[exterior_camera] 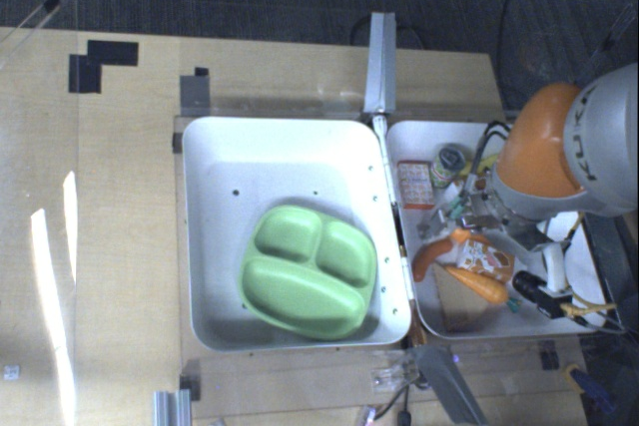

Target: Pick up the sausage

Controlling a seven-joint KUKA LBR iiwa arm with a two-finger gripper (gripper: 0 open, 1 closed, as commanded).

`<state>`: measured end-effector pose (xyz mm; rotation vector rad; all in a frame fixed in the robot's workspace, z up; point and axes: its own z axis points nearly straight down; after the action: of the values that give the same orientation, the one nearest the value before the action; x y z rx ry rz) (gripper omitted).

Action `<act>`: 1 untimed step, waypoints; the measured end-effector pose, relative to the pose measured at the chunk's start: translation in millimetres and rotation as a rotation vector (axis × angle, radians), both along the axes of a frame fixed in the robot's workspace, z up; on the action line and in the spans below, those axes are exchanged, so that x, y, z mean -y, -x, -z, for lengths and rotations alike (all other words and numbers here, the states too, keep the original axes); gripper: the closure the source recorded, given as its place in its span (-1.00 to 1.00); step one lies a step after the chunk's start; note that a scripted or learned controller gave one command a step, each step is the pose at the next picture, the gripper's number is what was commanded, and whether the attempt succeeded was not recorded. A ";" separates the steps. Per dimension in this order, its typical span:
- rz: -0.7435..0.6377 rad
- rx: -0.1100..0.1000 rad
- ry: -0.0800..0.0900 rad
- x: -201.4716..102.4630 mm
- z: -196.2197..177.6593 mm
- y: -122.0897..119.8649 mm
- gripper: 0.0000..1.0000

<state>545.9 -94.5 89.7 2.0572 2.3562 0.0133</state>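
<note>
The sausage, a curved orange-brown piece, lies in the right bin near its left wall. My gripper hangs over the middle of that bin, just up and to the right of the sausage's upper end, with the grey arm and its orange band behind it. Nothing can be seen held in it.
An orange carrot and a printed packet lie close to the right of the sausage. A red-and-white card and a small can sit at the back of the right bin. The left bin holds a green divided plate.
</note>
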 end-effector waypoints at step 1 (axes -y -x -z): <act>-0.087 0.004 0.001 -1.2 -0.3 42.5 -1.00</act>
<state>503.4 -93.3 90.0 1.9506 2.4410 0.0171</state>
